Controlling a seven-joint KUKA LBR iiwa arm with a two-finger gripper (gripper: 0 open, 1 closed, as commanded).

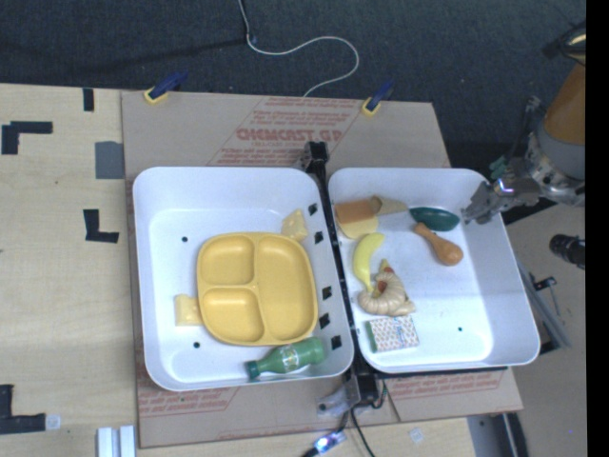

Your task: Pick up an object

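A brown cardboard sheet [285, 131] is laid over the worktop [57, 255], and two shallow, glossy white bins are set on it side by side: the left bin [157, 208] is occupied by a smooth yellow three-compartment tray [257, 288] and a green bottle [285, 358] lying on its side. In the right bin [504, 303] are found a curved banana [367, 258], a knobbly beige root [385, 296], a wooden-handled spoon with a teal bowl [436, 220] and a flat patterned card [392, 333]. The pincer [481, 206] is seen over that bin's upper right rim, near the spoon, and nothing is held; how far it is open cannot be told.
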